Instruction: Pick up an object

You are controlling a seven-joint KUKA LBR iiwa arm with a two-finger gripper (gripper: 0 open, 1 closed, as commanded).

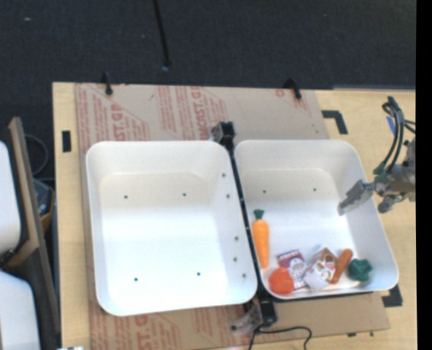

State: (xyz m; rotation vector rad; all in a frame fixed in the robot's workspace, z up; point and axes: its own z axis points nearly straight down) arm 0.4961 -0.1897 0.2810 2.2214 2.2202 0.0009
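- The gripper point(369, 193) hangs at the right edge of the view, over the right rim of the right bin point(296, 159), about halfway down that bin's length.
- One grey finger point(353, 196) slants down and leftward across the bin's right wall; a second dark part sits just right of it near the rim. Whether the fingers stand wide or narrow cannot be told from this angle, and nothing is seen between them.
- Cables point(395, 126) loop above the wrist, out past the bin's upper right corner.
- The objects lie crowded in the near part of the right bin, well below the gripper: a toy carrot point(260, 238) lies lengthwise just beside the left wall, an orange-red ball point(280, 280) sits at the carrot's lower end, and printed packets point(306, 267) lie to its right.
- A brown-orange piece point(341, 262) leans against the packets, and a green piece point(360, 269) sits near the lower right corner.
- The far half of the right bin is bare floor, giving open room beneath the gripper.
- The left bin point(165, 173) touches the right one along a shared middle rim; both rest on a cardboard sheet point(165, 111).
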